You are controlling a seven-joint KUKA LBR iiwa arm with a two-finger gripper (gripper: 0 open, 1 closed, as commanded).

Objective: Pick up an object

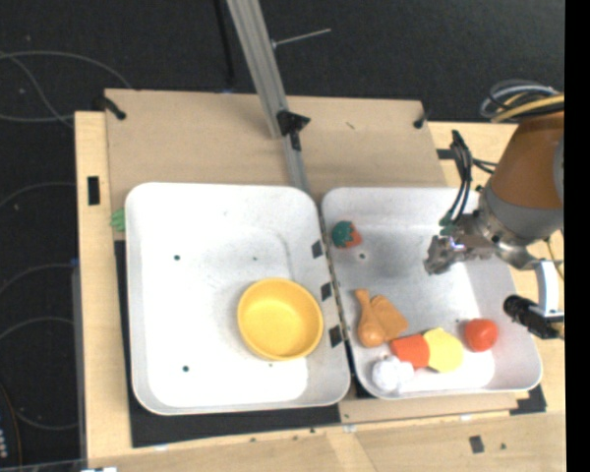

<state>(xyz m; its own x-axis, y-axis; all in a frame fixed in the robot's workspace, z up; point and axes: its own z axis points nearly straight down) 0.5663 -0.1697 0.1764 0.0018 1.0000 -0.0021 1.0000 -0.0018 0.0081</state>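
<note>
The objects lie in the right bin [413,205], most of them bunched along its near edge. A red ball [481,334] sits toward the right side, with a yellow lump [444,351] just beside it on the left. An orange-red piece [410,349] touches the yellow lump, and a white piece [387,373] lies at the bin's near left corner, against the orange-red one. An orange, pear-like toy [376,320] rests just above these, close to the wall between the bins. Well apart from the bunch, a small teal-and-red ball [345,233] sits near the bin's far left corner.

The hand [441,254] hangs over the bare middle of the right bin, apart from every object, with nothing seen between its tips; whether it is wide or narrow I cannot tell.

In the left bin [177,224] a yellow bowl [279,319] stands upright near its right side. Both bins rest on the bench [216,136].
</note>
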